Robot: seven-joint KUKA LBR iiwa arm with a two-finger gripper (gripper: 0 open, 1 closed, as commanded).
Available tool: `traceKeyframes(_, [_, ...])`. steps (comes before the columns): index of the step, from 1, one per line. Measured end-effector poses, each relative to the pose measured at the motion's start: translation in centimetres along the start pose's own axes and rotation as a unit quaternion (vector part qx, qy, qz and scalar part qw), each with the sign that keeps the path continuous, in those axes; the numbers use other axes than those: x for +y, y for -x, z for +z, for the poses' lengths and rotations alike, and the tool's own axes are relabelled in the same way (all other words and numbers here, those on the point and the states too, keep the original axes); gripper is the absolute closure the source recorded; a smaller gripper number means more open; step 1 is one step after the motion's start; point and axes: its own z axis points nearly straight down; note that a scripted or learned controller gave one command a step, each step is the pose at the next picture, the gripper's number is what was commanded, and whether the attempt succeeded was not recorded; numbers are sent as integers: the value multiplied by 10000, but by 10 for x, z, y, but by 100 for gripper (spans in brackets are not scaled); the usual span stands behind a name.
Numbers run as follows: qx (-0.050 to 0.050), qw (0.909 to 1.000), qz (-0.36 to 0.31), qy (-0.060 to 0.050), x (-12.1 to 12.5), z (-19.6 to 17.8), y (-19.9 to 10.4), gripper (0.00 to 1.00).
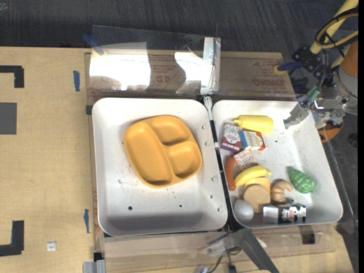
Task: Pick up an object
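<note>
The left bin holds an orange divided plate at the frame's centre, while the right bin carries a cluster of small things: a yellow mustard bottle, a banana and a green toy. The gripper hangs at the right bin's upper right corner, nothing between its fingers, whether parted or closed I cannot tell, just right of the mustard bottle.

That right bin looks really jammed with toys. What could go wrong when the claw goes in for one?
The banana touches the round tan piece and the small boxes, so the gripper may nudge or catch a neighbour. The can lies against the right bin's wall, probably leaving little room.
</note>
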Motion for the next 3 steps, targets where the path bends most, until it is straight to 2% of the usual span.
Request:
traceKeyframes(1, [3, 9977, 673, -34, 24, 135, -2, 0])
traceKeyframes(2, [-69, 9972, 684, -287, 58, 146, -42, 0])
traceKeyframes(3, [-76, 9992, -352, -197, 62, 145, -65, 0])
